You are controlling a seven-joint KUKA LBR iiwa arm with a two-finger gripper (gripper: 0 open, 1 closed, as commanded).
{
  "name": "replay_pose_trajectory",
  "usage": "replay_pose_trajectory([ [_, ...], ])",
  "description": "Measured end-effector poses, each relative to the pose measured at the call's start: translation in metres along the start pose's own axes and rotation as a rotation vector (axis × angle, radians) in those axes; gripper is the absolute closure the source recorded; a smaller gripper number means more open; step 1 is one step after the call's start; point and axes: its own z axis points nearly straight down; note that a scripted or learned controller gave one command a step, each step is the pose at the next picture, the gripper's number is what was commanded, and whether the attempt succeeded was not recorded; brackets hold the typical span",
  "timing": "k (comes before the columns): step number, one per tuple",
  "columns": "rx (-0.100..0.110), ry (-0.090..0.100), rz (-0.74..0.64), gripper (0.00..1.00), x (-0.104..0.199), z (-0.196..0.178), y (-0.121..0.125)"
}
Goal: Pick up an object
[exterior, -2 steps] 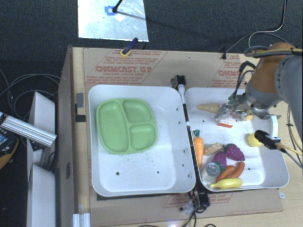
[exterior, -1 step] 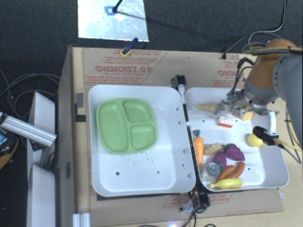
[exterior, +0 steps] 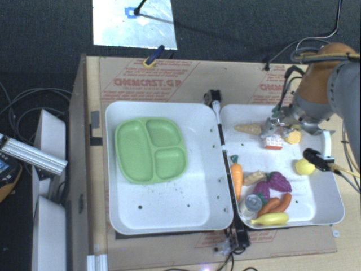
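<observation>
My gripper [exterior: 274,129] hangs over the back part of the right bin [exterior: 330,208]. Directly below it lies a small white and red object [exterior: 273,143]. A beige cone-shaped piece [exterior: 248,129] lies to its left and a yellow-orange piece [exterior: 293,136] to its right. A yellow lemon [exterior: 304,167] sits near the bin's right side. In the front left of that bin are an orange carrot [exterior: 236,177], purple grapes [exterior: 278,181], a banana [exterior: 269,219] and several other toy foods.
The left bin [exterior: 197,208] holds a green divided plate [exterior: 150,149] on its left half. A ridge [exterior: 224,151] separates the two bins. Cables run along the bench at the back right.
</observation>
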Motion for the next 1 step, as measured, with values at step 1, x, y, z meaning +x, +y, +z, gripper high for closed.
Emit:
replay_pose_trajectory([
  [1, 0.002, 0.001, 0.001, 1.0, 0.0645, -0.0607, -0.0228],
])
